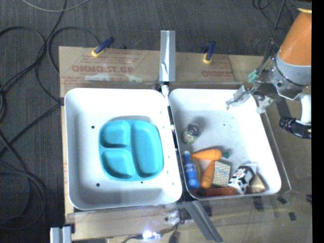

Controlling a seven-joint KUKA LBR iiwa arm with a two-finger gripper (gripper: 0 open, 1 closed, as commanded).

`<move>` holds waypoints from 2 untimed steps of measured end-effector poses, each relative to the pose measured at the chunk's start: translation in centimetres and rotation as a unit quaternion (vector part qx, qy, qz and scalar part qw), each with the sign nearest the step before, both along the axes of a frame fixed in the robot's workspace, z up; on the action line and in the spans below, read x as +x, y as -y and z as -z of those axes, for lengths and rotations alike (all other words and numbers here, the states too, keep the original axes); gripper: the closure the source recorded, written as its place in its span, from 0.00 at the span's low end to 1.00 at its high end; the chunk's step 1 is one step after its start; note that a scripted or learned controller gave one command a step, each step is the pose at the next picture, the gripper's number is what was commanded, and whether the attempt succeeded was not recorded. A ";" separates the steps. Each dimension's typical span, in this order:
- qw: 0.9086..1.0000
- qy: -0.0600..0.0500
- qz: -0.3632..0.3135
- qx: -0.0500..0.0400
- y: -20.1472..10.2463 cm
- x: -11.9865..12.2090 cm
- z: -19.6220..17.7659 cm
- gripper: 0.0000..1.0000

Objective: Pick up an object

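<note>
My gripper [249, 101] hangs over the back right corner of the right bin [223, 113], open, with nothing between its fingers. One finger [236, 99] points left over the bin floor; the other sits near the bin's right rim. Well below it lie the objects. A small green-topped can [191, 132] stands alone near the left wall. Along the front lie an orange carrot [206, 154], a second orange piece [207, 174], a blue bottle [190, 170], a speckled flat block [221, 173], a black-and-white patterned object [242, 178], a brown piece [257, 185] and a dark red item [217, 191].
The left bin [81, 135] holds a blue divided plate [131, 148]. A metal post [167, 59] rises between the bins at the back. Two clamps [103, 46] [208, 52] pin the cardboard behind them. Cables run across the floor.
</note>
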State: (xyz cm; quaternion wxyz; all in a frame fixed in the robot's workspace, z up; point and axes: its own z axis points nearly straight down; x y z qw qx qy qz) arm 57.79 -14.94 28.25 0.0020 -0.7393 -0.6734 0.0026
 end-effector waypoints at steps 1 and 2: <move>0.999 -0.001 -0.042 0.001 -0.6 2.6 12.1 0.00; 0.996 0.000 -0.087 0.002 -0.8 -1.1 16.5 0.00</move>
